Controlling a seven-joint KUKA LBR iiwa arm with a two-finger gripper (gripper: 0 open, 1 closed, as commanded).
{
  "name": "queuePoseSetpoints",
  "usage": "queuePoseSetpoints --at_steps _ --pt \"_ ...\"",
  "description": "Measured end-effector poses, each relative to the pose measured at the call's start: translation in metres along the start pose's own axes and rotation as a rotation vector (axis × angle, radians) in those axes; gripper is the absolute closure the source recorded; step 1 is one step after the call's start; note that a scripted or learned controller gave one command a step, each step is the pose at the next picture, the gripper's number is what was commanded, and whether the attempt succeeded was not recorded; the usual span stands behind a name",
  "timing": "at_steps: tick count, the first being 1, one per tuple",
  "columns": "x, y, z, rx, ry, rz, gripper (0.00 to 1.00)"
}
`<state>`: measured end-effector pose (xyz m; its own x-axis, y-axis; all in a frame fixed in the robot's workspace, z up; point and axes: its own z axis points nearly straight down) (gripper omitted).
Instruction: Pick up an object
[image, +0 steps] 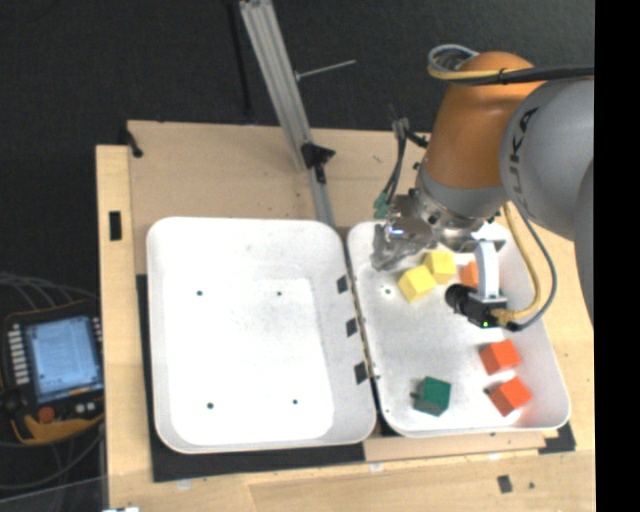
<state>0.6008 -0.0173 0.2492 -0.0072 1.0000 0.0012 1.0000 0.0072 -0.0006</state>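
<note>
My gripper hangs over the far left corner of the right bin, just left of two yellow blocks. One yellow block lies close to the fingertips, the other yellow block sits right behind it. A small orange block peeks out beside them, partly hidden by the wrist. Near the bin's front right lie two orange blocks and a dark green block. I see nothing between the fingers.
The left bin sits beside the right one, joined by black clips. A slanted metal pole rises behind the bins. A teach pendant lies off the bench at the left.
</note>
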Motion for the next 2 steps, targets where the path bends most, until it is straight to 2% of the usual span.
queuePoseSetpoints --at_steps 2 --pt "0.089 -0.022 0.017 0.001 -0.001 0.001 1.0"
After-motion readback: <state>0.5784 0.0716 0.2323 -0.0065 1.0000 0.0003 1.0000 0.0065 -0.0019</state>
